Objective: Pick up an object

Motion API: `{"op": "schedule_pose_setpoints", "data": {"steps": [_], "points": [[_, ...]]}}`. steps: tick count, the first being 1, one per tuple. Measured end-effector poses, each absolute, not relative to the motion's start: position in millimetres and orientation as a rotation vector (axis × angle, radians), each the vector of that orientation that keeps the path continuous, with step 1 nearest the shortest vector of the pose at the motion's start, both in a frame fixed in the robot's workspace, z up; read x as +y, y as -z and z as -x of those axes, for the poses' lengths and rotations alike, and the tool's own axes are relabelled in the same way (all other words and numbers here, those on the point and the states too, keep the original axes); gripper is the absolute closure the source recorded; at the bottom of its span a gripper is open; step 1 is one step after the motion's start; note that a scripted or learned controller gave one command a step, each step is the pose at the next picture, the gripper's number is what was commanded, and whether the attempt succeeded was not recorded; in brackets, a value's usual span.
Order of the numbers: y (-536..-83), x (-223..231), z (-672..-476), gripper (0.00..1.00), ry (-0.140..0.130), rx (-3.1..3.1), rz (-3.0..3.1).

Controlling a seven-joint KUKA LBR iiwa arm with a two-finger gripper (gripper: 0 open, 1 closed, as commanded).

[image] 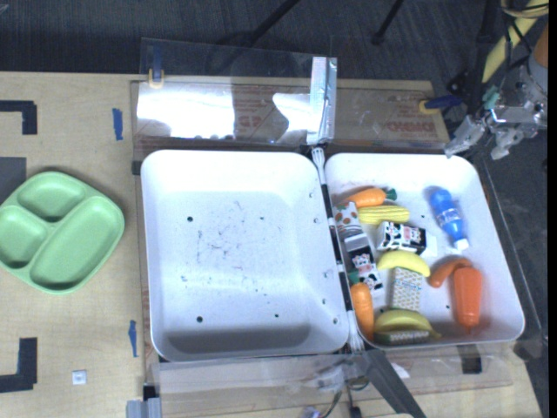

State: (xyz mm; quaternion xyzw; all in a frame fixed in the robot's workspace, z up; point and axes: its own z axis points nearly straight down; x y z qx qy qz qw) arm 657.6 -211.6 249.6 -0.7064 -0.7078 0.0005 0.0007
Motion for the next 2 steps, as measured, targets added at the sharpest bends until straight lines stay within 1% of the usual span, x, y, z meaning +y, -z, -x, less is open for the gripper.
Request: {"op": "schedule_pose_setpoints", "data": {"steps": [1, 2], "points": [[-219, -181, -667.2, 0.0, -0.004, -2.017, 2.404], [-263, -144, -667.8, 0.0, -0.001, -1.948, 2.466]]}}
